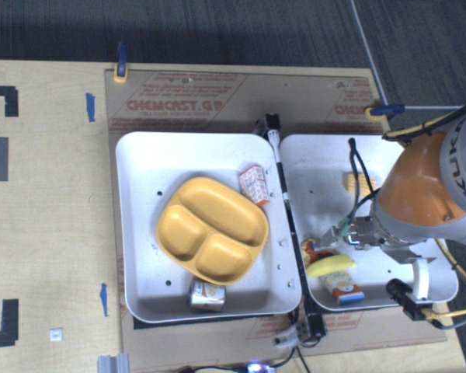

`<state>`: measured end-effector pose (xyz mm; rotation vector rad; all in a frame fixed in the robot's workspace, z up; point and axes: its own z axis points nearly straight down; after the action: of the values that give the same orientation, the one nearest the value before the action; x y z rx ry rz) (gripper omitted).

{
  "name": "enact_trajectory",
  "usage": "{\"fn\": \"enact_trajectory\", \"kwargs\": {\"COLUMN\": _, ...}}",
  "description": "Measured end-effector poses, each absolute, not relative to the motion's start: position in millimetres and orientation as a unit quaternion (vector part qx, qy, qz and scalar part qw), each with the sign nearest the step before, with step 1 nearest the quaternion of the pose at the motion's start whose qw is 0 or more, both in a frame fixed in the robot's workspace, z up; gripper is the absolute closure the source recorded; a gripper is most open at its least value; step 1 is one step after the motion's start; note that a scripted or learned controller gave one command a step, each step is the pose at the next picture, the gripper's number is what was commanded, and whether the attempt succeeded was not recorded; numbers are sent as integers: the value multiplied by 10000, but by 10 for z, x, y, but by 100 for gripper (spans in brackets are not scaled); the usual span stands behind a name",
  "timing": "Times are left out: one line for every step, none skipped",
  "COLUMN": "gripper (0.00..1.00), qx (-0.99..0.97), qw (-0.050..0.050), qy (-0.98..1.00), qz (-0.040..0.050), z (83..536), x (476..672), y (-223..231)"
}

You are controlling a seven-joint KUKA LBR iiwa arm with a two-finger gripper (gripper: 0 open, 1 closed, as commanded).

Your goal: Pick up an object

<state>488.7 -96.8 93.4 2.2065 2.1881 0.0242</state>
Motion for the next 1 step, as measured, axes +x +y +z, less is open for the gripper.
{"fn": "enact_trajectory", "kwargs": {"gripper": 0, "qx": 7098, "qw": 168, "qy": 7042, "qz": 80, "z": 933, "x": 4886, "y": -972}}
